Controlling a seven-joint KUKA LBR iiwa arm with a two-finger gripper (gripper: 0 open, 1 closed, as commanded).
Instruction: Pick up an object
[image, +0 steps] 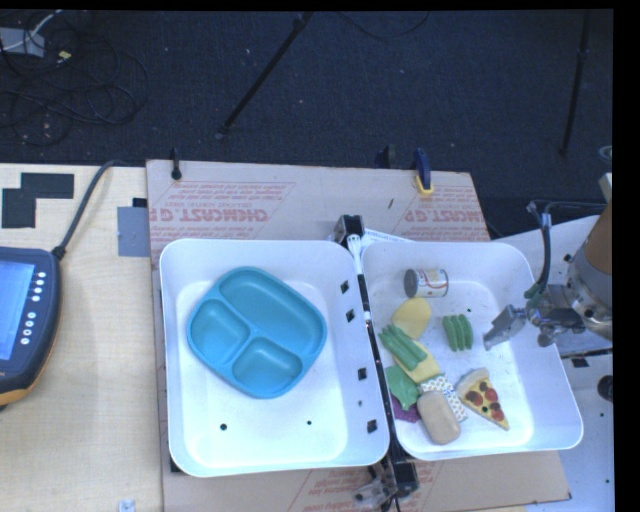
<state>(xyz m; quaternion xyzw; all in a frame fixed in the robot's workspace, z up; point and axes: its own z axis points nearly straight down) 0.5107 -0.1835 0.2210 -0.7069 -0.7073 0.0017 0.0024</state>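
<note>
**Toy food crowded in right bin, hand off to one side**

Toy food (432, 372) heaped in the right bin (560, 405), lower right of centre in the frame. Nearest the bottom edge: a tan bread roll (440, 417), rounded and matte, touching a flat pizza slice (485, 397) with red dots on its wedge. Just above, long green pods (403, 347) leaning on a yellow block (427, 371), all pressed together. Further up, a smooth yellow fruit (412, 318), a ribbed green pepper (457, 332) lying apart, and a small can (430, 282) on its side, glossy and round.

Hand (505, 326) at the right middle of the frame, over bare white bin floor, near the pepper but not touching it. Clenched or released: cannot tell at this slant. Nothing seen in its grasp.

Likely troubles, by judgement:
- A descent into the heap: two pieces pinched at once, or neighbours shoved aside.
- The can: prone to roll away under a glancing touch.
- The pizza slice: too flat, likely to slip.
- A drop straight down from here: probably only bare plastic.

Left bin (175, 300) holding a blue divided plate (258, 330), hard and shiny.
</note>
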